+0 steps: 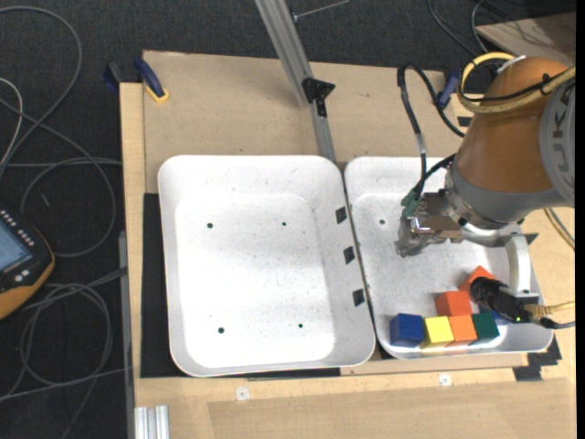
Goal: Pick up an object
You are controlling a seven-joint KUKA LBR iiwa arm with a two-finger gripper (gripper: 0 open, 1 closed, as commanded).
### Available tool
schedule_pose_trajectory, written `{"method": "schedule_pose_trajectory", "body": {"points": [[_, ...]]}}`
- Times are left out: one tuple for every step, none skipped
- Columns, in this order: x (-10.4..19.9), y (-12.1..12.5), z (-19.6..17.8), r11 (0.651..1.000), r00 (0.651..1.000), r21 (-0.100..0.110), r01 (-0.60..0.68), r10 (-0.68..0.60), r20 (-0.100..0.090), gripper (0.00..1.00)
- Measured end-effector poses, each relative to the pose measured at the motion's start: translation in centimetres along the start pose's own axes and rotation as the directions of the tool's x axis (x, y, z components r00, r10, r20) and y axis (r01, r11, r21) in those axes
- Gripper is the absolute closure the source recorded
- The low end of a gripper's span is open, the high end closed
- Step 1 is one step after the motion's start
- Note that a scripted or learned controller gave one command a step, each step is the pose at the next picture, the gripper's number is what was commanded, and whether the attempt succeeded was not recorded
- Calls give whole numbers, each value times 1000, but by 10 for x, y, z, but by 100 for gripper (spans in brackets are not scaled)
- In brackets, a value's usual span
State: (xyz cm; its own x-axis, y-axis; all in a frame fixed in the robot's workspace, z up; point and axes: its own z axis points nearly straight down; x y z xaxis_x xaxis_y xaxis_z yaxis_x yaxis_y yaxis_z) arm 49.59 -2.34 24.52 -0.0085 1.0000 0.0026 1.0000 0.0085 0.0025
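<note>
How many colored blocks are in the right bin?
5: a blue block, yellow block, orange blocks and, and green block near the front edge. The arm may hide more.

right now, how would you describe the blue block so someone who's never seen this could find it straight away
Look at the right-hand white bin, the one the arm reaches over, and go to its near edge, where a short row of coloured blocks lies. The blue block is at the left end of that row, beside the yellow block. It is the only blue one; the others are yellow, orange and green.
</note>
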Motion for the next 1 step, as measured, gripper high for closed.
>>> {"method": "schedule_pose_trajectory", "body": {"points": [[47,1,-6,1000,1000,1,-1,1,0,100]]}}
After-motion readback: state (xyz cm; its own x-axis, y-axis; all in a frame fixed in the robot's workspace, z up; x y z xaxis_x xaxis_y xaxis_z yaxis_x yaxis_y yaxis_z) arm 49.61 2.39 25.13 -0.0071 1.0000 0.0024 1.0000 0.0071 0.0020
